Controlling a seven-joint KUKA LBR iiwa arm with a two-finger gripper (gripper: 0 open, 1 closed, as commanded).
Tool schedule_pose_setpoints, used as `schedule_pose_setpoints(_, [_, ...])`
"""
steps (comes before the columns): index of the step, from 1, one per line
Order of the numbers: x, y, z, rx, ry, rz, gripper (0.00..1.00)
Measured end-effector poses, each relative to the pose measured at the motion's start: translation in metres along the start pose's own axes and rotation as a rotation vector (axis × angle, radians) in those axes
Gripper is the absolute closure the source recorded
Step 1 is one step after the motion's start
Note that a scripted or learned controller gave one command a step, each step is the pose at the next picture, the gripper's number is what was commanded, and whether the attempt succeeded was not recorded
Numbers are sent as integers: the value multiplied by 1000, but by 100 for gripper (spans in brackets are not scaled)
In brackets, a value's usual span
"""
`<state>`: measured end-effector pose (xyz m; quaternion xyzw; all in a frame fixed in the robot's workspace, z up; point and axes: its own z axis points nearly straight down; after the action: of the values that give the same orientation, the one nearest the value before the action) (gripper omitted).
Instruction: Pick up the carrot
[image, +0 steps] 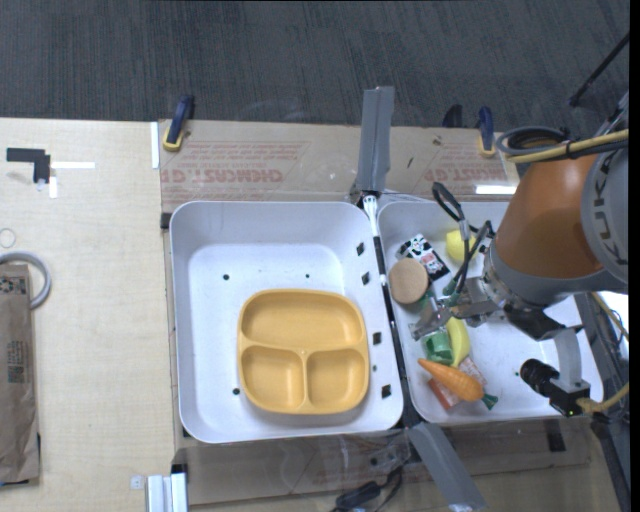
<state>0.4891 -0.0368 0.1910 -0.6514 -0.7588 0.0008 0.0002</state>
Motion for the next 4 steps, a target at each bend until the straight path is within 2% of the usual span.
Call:
schedule_pose_setpoints(1, [-41, -17, 0, 0, 1, -214, 0])
schedule_pose_setpoints(2, [-68, -22, 100, -1, 1, -445, 0])
schedule_pose_setpoints(3, [-83, 10, 100, 0, 0, 31, 0])
schedule_pose_setpoints(4, [-146, -34, 54, -1, 0, 96, 0])
